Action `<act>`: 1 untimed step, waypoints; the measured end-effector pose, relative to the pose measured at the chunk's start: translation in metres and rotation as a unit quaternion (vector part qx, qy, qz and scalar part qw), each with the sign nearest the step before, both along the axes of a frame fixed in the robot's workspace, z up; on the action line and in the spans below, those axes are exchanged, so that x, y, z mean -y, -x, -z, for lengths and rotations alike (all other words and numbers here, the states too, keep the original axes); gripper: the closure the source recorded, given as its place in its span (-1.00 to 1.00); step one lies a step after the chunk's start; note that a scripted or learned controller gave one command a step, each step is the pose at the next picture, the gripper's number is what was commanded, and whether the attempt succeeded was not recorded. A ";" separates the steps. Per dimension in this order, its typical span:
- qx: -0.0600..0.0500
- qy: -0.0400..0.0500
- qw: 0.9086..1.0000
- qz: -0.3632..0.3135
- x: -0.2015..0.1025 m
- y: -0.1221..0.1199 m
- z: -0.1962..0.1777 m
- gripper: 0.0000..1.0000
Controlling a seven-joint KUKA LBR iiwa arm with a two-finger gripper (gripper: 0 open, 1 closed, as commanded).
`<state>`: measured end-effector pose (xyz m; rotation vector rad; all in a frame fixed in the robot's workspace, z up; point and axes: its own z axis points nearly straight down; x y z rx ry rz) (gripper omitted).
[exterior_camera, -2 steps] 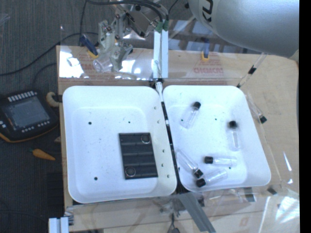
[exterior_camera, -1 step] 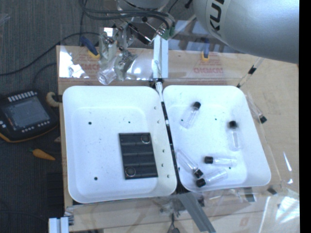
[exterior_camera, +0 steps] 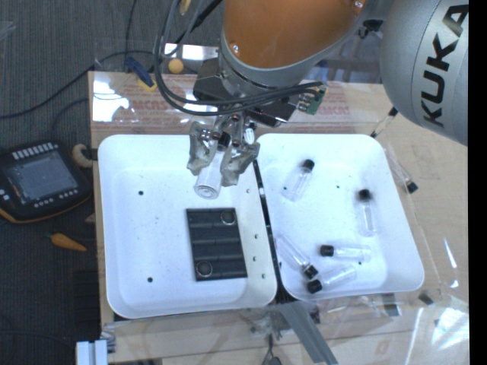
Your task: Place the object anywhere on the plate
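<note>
The metal gripper point(exterior_camera: 219, 169) hangs over the back of the left bin point(exterior_camera: 129, 226), its two fingers closed on a clear, round vial point(exterior_camera: 207, 184) that tilts down between them. Just in front lies the plate point(exterior_camera: 216, 243), a dark ribbed rectangle flat on the smooth white floor. Several clear black-capped vials point(exterior_camera: 298, 178) lie scattered in the right bin point(exterior_camera: 396, 226).

A wooden bench point(exterior_camera: 137, 105) stands on dark grey carpet point(exterior_camera: 46, 44), crossed by black cables point(exterior_camera: 46, 106).
</note>
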<state>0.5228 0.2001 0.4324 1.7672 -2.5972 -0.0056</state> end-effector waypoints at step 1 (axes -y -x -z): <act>0.000 -0.001 0.997 -0.083 -0.020 -0.128 0.001 1.00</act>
